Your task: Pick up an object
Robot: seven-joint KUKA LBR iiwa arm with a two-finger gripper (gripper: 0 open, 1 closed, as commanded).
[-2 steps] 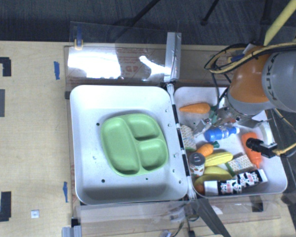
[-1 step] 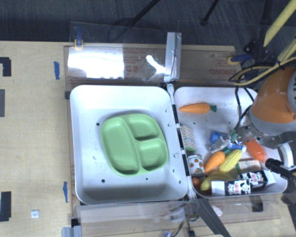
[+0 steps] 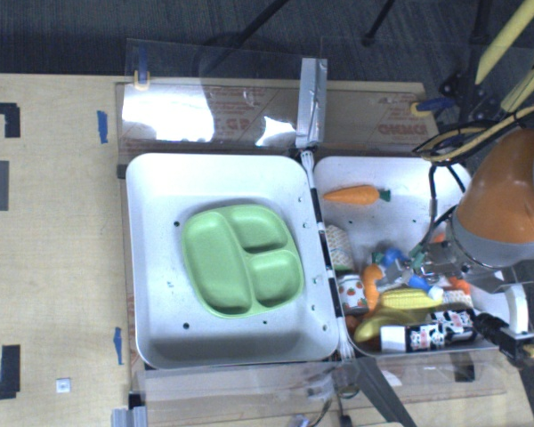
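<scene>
The right bin (image 3: 400, 172) holds a heap of small toys. An orange carrot (image 3: 351, 195) lies apart near its far wall. Closer in are a yellow corn cob (image 3: 409, 300), a yellow banana (image 3: 369, 328), a black-and-white box (image 3: 440, 330), a small blue piece (image 3: 388, 258) and an orange-and-white piece (image 3: 371, 278). My arm, with its orange band (image 3: 507, 189), comes in from the right. My gripper (image 3: 434, 263) hangs low over the heap's right side, just above the corn cob. The wrist and the clutter hide its tips.
The left bin (image 3: 160, 194) holds a green divided plate (image 3: 242, 258). A clear plastic wall (image 3: 209, 105) and a metal post (image 3: 310, 100) stand behind the bins. Cables (image 3: 463, 140) hang at the right near the arm.
</scene>
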